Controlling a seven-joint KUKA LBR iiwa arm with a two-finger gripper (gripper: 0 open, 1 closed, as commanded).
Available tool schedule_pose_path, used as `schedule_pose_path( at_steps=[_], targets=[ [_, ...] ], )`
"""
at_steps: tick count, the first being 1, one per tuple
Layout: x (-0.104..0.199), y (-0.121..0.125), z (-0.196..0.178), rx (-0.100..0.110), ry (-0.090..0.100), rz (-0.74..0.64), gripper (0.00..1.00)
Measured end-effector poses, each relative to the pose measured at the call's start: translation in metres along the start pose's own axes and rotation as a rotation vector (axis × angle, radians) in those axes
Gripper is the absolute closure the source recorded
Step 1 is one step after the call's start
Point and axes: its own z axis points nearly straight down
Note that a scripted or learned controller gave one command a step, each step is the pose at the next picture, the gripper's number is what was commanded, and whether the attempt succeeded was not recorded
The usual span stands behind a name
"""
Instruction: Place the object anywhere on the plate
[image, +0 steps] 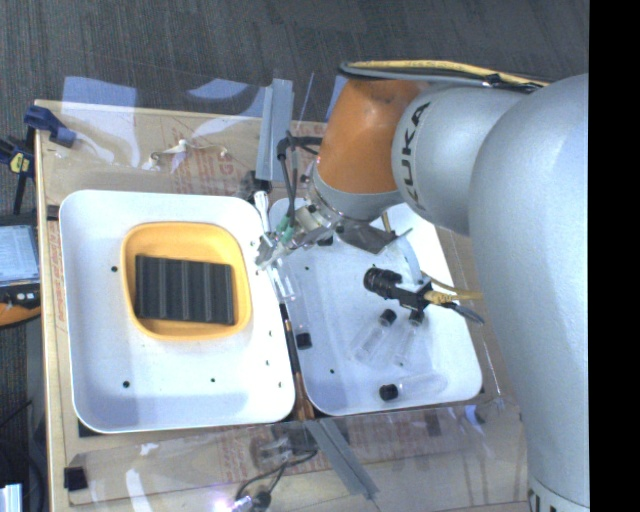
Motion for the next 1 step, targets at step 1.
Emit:
schedule_pose_path(
  at_steps=[1],
  targets=[
    [-0.0006, -0.0002, -0.0002, 0.0, 0.0, 0.001, 0.0]
  ],
)
